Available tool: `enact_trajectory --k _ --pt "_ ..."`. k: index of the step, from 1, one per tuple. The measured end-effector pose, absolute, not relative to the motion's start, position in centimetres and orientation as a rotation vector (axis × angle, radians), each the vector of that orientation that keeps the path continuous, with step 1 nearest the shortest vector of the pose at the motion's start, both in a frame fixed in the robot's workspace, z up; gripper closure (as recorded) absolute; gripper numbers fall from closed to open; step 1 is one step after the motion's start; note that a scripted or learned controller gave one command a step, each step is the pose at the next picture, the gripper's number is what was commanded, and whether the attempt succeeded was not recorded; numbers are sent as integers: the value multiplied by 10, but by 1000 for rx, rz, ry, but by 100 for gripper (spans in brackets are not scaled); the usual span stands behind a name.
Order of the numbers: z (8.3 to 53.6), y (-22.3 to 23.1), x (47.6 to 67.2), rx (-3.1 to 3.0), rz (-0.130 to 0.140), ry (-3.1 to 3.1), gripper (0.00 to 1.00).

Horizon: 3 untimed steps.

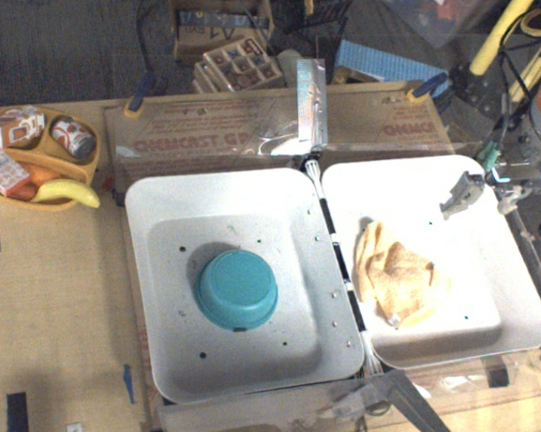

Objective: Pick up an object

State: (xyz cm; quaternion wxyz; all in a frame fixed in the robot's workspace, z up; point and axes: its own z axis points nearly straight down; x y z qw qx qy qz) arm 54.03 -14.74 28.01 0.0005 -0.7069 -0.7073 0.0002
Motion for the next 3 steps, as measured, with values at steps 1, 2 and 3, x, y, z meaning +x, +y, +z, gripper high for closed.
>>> enact_trajectory --k 1,2,3 --pt "98 -147 546 -2214 -7 -2236 0" --pt "108 -150 547 -2223 -10 -2231 100" --pt "178 -121 547 -2068 -1 -2366 100"
